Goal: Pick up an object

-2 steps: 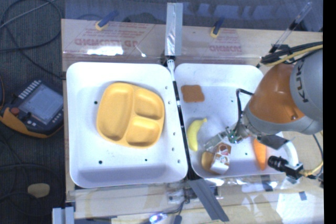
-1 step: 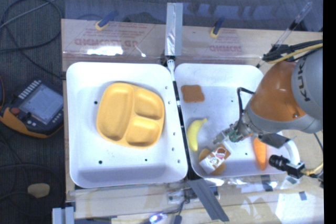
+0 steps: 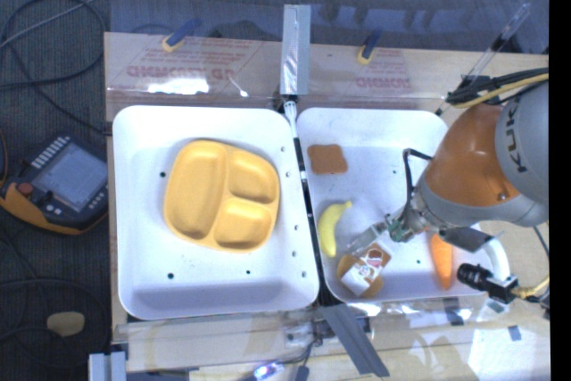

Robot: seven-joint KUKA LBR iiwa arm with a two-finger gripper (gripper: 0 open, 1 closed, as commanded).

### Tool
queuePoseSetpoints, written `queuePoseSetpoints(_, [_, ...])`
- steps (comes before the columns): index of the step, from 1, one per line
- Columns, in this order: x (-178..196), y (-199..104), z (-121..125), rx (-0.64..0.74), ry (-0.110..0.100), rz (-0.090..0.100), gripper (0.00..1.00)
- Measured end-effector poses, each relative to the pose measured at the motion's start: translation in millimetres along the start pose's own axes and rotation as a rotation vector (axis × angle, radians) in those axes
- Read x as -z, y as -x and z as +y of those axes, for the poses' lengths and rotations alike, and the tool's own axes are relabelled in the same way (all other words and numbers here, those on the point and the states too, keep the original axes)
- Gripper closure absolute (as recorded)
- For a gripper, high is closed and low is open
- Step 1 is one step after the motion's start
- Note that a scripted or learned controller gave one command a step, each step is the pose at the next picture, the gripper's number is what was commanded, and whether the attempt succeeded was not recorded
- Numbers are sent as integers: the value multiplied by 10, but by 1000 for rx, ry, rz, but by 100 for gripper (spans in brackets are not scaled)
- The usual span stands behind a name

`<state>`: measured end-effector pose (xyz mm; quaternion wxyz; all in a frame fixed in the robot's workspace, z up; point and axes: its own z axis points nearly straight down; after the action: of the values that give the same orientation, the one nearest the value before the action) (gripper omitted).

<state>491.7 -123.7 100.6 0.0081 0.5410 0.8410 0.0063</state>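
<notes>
Camera view puts the arm [image 3: 486,169] in over the right bin [image 3: 370,125] from the right, its orange band sitting above the bin's middle. I see the gripper [image 3: 379,236] low in that bin, its metal end reaching leftward toward a small brown and white packet [image 3: 366,268] that lies near the bin's front wall. From here I cannot tell how the claw stands: the wrist covers most of it, and nothing shows clearly between its tips. It looks to be touching or just above the packet's upper edge, and I cannot say which.

A yellow banana [image 3: 332,226] lies just left of the gripper, close to the divider between the bins, with the packet just below it. A brown flat square piece [image 3: 327,159] rests near the bin's back left corner, well apart from the gripper. An orange carrot [image 3: 442,260] lies upright in the picture just right of the gripper, under the arm's edge.

In the left bin [image 3: 134,210] I see a yellow divided tray [image 3: 223,194], lying flat near the middle
</notes>
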Motion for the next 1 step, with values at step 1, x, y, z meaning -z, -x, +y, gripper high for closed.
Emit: queuePoseSetpoints(1, [-123, 306, 820, -36, -9, -2, 0])
